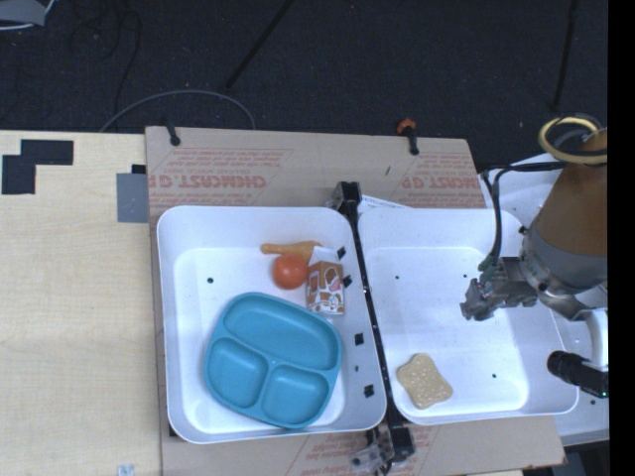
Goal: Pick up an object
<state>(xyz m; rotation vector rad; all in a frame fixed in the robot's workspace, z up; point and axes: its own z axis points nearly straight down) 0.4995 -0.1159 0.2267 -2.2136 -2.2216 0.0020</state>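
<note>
My gripper (478, 303) hangs over the right part of the right bin (446, 266), with bare white floor below it. A tan, bread-like slice (425, 381) lies at that bin's front, below and to the left of the gripper. The left bin (184, 266) holds a blue divided plate (272, 358), an orange-red ball (291, 272), an orange carrot-like piece (290, 249) and a small brown-and-white carton (325, 289).
A black divider (363, 305) runs between the two bins. The bins rest on a cardboard sheet (298, 167) atop a wooden bench (69, 305). The arm's orange band (580, 201) and cables fill the right edge.
</note>
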